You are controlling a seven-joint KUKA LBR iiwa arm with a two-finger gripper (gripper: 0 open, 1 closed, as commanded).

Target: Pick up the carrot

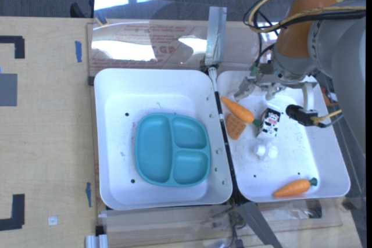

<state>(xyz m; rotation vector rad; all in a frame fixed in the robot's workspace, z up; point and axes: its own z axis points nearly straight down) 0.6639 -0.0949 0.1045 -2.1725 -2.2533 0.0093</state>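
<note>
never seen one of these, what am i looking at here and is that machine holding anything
This is one photo from a camera fixed above a bench, looking down at a slant. The grey and orange machine on the right is a robot arm; a program moves it. Its gripper, a two-finger claw, hangs over the far end of the right bin. I see nothing between its fingers, and I cannot tell whether they are open or shut.

The right bin holds two carrots: one near the gripper, one at the near edge. There is also a waffle-like piece, a small black-and-white toy and a small white lump. The left bin holds a teal divided plate.
</note>
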